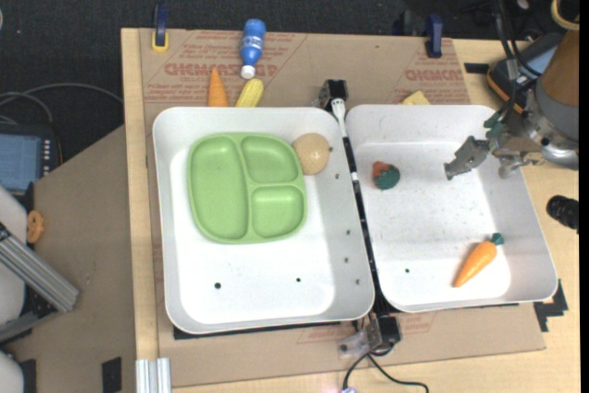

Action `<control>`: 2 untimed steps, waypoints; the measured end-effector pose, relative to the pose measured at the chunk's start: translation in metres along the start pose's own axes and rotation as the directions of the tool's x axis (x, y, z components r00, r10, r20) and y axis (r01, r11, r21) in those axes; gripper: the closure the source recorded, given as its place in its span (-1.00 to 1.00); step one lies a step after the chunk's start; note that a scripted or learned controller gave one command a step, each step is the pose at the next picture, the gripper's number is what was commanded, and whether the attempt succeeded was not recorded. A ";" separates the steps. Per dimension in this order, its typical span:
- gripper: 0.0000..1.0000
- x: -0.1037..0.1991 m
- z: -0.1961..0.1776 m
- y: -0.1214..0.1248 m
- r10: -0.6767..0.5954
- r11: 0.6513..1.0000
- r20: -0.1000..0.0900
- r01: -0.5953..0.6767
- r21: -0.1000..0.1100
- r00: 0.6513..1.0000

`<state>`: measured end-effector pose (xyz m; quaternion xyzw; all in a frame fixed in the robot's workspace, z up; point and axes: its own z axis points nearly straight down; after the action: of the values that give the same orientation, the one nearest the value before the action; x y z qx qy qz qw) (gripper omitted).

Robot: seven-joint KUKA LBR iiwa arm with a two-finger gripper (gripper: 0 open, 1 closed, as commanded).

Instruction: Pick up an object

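Camera view: gripper (465, 159) hangs over right bin (433, 285), claw state unclear; best bet is centring over carrot (476, 262), aligned across its width, before descending.

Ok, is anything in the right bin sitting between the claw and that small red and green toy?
Nothing visible. The claw sits over the right bin, and only bare white floor lies between it and the red and green toy. The carrot lies apart, nearer the front edge.

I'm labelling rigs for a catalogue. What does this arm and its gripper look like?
The arm is grey with an orange band above the wrist, and black cables run along it. The gripper is dull grey metal with two slim fingers.
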<state>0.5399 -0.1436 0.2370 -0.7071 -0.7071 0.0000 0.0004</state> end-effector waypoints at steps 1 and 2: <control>-1.00 -0.045 0.153 -0.021 0.006 1.000 -0.002 -0.006 0.016 1.000; -1.00 0.013 0.153 0.023 -0.007 1.000 0.000 0.007 -0.005 1.000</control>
<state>0.5628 -0.1300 0.0841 -0.7047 -0.7095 -0.0017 -0.0012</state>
